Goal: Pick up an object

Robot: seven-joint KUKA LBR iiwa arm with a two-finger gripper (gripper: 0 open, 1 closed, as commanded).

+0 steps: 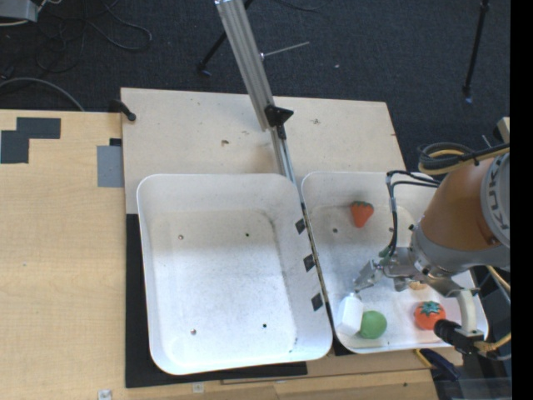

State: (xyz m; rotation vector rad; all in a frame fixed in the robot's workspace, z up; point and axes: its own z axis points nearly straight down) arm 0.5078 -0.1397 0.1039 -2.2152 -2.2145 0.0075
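Jaws look spread and hold nothing, gripper (pixel 372 275) low over right bin (pixel 333 198), no object between fingers.

Gripper sits mid-bin, tips just far of green ball (pixel 373 324) and white block (pixel 351 312) at near edge; how wide the jaws stand is hard to read, tips small and blurred. Strawberry-like toy (pixel 361 213) lies far side, well apart; orange-red toy (pixel 430 314) near right, partly under the arm. Left bin (pixel 158 223) holds no objects. Risk: ball and block touch, so closing there may pinch both or nudge ball rolling away; block against bin wall blocks a finger.
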